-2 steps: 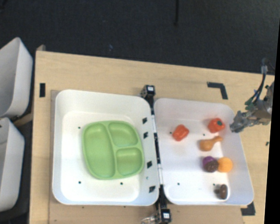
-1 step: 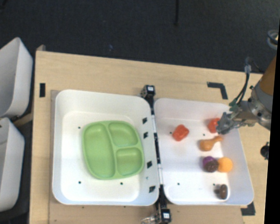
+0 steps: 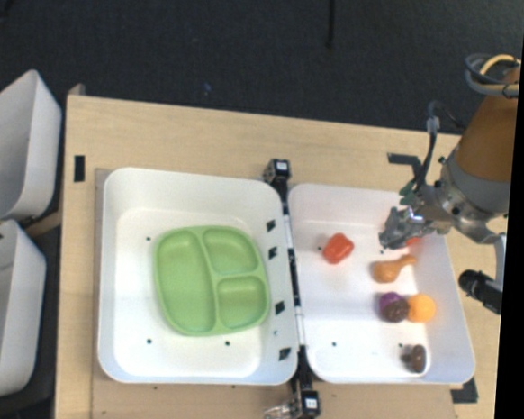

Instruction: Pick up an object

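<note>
- Hovering over the right bin (image 3: 430,371), the gripper (image 3: 396,231) hung just above a tan piece (image 3: 391,269); its jaw state was unclear.
- Red piece (image 3: 337,248) lay left; green tray (image 3: 211,280) sat in the left bin (image 3: 108,328).

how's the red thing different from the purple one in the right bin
The red piece is bright orange-red and lies alone; the purple piece is dark and touches an orange ball. The red piece sits nearer the divider, the purple one nearer the outer wall. Both are small, rounded, and lie in the right bin.
</note>
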`<act>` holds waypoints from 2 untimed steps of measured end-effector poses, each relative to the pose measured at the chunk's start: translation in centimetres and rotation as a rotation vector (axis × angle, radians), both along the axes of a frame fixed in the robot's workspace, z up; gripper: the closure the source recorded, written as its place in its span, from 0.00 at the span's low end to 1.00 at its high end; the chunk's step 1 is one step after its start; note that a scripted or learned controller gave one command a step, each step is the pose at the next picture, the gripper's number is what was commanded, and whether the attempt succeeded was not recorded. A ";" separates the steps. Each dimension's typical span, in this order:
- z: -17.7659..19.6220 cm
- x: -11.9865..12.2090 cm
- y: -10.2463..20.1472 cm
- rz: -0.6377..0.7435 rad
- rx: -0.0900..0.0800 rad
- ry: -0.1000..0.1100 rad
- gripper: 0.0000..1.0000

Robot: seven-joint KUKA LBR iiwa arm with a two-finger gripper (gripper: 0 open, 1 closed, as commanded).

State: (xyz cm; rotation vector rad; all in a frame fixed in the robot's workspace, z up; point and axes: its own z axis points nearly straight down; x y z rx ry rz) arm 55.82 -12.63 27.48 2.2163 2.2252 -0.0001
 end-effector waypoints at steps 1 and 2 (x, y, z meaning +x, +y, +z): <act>-0.6 -1.4 4.2 -0.002 -0.001 -0.001 1.00; -2.3 -1.9 9.4 0.000 0.001 0.000 1.00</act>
